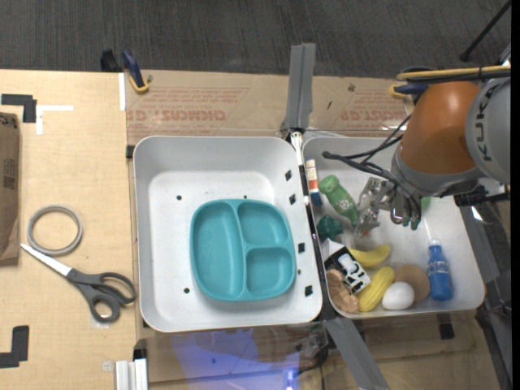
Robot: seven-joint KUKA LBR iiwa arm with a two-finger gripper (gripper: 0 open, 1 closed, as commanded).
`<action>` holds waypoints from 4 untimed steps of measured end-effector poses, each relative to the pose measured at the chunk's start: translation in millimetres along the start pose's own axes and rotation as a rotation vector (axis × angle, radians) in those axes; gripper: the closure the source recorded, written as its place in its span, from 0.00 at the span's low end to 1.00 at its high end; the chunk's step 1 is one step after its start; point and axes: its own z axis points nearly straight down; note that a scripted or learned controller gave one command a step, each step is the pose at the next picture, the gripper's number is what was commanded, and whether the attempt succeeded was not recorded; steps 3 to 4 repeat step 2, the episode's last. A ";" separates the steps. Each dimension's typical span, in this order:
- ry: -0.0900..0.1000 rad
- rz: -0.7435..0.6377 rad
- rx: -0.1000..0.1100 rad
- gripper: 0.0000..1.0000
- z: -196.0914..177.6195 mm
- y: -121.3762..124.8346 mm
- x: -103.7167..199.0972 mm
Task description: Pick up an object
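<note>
The arm reaches in from the right, its orange band above the right bin [475,299], and the gripper [372,210] hangs low inside that bin; whether its fingers are open or closed on anything cannot be told. Just left of it lies a green bottle [337,198], and just below it a yellow banana [370,256]. Nearer the front wall sit a black-and-white labelled box [349,272], a second yellow piece [375,289], a white egg [398,296] and a blue bottle [439,271]. The left bin [162,169] holds a teal divided tray [242,250]. Mirrored red lettering on the cardboard [195,108] behind is too faint to read. On the counter [65,161] lie scissors [85,281] and a tape roll [54,229].
</note>
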 end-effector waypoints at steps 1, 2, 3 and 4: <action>0.007 0.196 -0.005 1.00 -150.6 -22.7 -42.3; 0.008 0.502 -0.003 1.00 -171.2 -9.8 -31.6; 0.008 0.502 -0.003 1.00 -171.2 -9.8 -31.6; 0.008 0.502 -0.003 1.00 -171.2 -9.8 -31.6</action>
